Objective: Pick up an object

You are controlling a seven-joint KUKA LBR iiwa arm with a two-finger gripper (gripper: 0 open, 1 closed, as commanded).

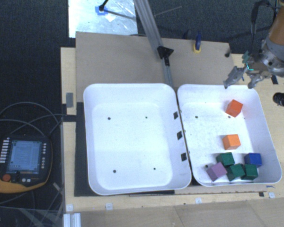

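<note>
Orange-red and tilted on one corner, a small cube (234,107) lies in the upper part of the right bin (199,126), nearest of all the blocks to the gripper (243,79). Taking that bin as the landmark: a second, paler orange cube (231,141) sits toward its middle, apart from the first, and a cluster crowds its near right corner, where a purple block (217,170) lies leftmost, a green block (225,159) is just above it, more green blocks (242,171) are packed beside, and a blue block (252,159) touches them at the right end. The gripper hangs over the bin's far right rim, above and slightly right of the orange-red cube and clear of it. Its two grey fingers (233,76) are spread apart, pointing down and to the left, with nothing between them. The arm (280,37) comes in from the right side, its orange band showing above the grey wrist, the wrist angled so the fingers slope toward the bin's interior. Left of this bin, touching it along a shared edge, stands the left bin (132,136). Farther left still, off the bench on the dark floor, rests a teach pendant (20,163) with its cables looping around it.
</note>
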